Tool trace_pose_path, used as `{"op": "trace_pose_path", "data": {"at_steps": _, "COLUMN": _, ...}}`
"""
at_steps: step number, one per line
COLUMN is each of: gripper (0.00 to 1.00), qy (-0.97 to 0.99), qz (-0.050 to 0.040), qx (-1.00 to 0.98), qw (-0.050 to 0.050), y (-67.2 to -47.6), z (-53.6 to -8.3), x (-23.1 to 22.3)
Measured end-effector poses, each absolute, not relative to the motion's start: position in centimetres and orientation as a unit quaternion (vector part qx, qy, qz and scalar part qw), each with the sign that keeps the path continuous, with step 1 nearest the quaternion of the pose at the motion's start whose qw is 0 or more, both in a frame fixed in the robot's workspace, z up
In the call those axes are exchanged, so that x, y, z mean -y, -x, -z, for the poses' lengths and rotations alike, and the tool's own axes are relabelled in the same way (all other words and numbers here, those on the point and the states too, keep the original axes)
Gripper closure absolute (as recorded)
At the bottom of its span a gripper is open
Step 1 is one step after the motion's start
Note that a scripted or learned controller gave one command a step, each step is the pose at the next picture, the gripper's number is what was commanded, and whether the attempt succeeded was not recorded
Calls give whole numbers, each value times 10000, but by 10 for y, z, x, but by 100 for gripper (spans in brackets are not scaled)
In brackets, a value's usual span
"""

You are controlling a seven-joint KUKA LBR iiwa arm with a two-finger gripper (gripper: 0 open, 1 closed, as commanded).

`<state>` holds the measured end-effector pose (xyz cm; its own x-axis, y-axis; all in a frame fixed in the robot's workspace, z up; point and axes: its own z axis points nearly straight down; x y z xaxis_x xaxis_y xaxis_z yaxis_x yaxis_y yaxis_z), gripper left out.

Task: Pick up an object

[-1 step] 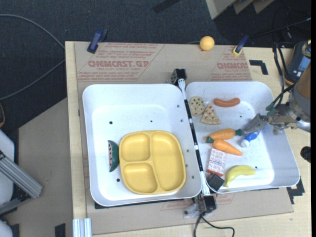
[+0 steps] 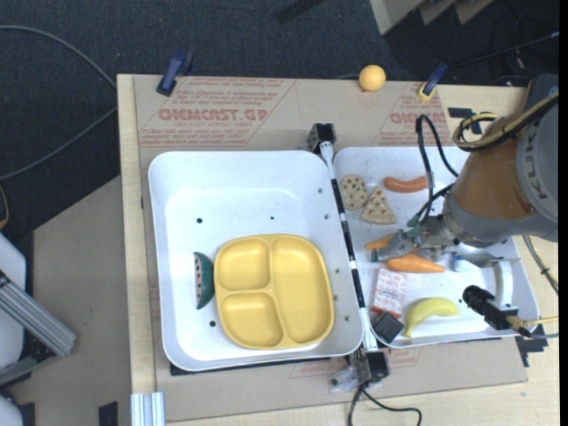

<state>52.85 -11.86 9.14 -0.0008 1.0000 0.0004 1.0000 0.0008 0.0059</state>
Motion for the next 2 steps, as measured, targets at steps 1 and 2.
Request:
{"op": "trace_pose_path", "data": {"at_steps": 1, "gripper": 0, "qy": -7076, "qz": -28, "qx": -7066, "qw": 53, "y": -547, "z": -88, "x": 99}}
{"op": "trace_pose_path", "data": {"at_steps": 2, "gripper": 0, "qy": -7069, "qz": -2, "qx": -7073, "qw": 7, "y": -574, "z": -85, "x": 112}}
